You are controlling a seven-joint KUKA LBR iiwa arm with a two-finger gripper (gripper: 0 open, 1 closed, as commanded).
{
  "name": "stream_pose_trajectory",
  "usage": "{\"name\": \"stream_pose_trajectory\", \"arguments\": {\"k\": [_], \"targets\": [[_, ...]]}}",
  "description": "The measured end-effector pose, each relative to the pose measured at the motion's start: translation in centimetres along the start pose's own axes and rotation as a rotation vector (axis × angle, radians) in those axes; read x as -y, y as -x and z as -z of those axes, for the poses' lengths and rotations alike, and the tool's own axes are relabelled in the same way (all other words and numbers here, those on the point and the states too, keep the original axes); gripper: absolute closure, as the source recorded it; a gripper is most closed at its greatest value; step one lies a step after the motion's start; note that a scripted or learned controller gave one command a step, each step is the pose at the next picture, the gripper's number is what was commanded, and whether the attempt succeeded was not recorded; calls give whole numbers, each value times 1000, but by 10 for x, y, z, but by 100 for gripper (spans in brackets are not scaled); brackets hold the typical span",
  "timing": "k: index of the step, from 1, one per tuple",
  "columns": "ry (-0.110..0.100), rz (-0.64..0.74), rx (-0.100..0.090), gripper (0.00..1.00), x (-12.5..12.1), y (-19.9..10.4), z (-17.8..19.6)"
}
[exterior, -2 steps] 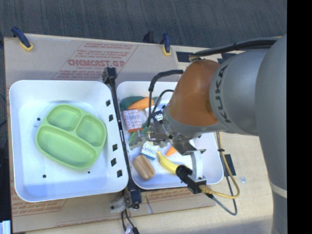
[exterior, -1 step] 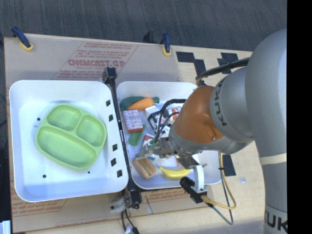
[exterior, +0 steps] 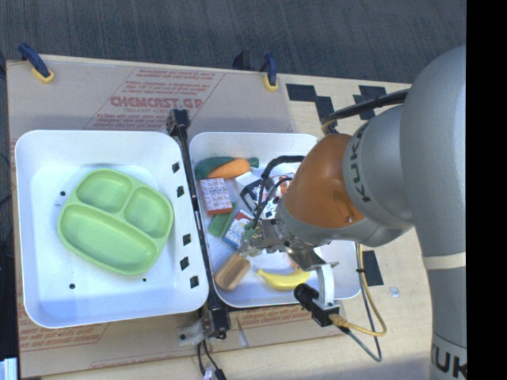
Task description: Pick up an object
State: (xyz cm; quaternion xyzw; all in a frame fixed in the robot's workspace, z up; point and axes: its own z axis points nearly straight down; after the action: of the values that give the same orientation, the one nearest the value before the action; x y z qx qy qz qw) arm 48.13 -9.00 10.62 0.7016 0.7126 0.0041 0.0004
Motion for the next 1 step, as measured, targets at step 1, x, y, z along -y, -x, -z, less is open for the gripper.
{"name": "stream_pose_trajectory", "arguments": {"k": [1], "targets": [[-4,-11,7,100,3,19,111]]}}
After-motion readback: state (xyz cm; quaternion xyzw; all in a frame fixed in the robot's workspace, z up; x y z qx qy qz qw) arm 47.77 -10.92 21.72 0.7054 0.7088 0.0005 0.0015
